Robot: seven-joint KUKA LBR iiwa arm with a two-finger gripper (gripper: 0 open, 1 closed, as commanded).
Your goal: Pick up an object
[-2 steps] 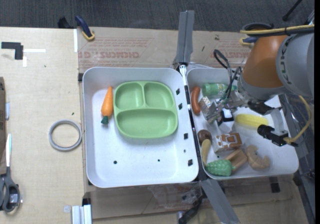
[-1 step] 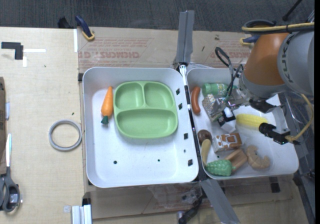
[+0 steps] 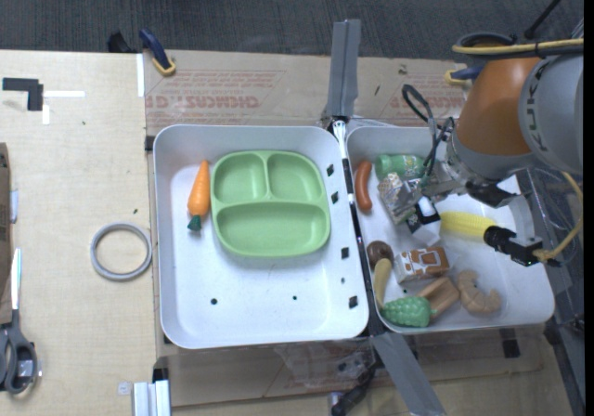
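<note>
Camera view: the claw (image 3: 415, 205) is parked low in the right bin (image 3: 538, 307), its state can't be told, and the yellow corn (image 3: 467, 224) is found just right of it, long axis roughly left-right.

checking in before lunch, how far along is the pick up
Done: the arm has reached into the right bin, and the gripper is low among the toy food beside the hot dog and corn cob. In hand: nothing that can be confirmed; clutter hides what it touches. Left: a clear grasp and a lift. The carrot and green plate lie in the left bin.
</note>
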